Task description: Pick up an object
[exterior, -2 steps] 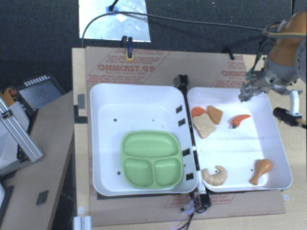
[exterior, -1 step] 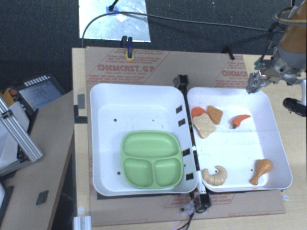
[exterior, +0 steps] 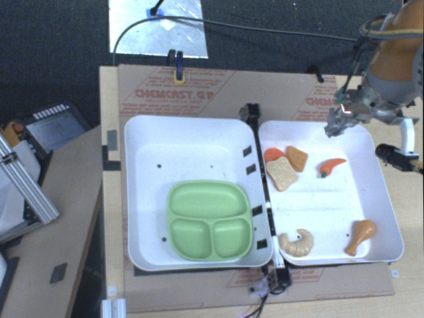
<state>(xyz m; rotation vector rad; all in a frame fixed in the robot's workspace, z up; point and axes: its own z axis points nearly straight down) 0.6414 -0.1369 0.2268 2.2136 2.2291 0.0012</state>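
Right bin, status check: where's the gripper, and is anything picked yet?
Gripper above right bin's far edge, nothing seen in it. Chili nearest, lying loose. Bread slice, drumstick unmoved on floor. Path clear.

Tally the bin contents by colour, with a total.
Green: 1, divided plate
Orange/red: 3, tomato piece, wedge, chili pepper
Tan/brown: 3, bread slice, shrimp, drumstick
Total: 7

Both white bins look like smooth, matt plastic. The green tray is smooth plastic with a slight sheen. The desk sheet looks like printed cardboard; far left, a shiny metal plate.
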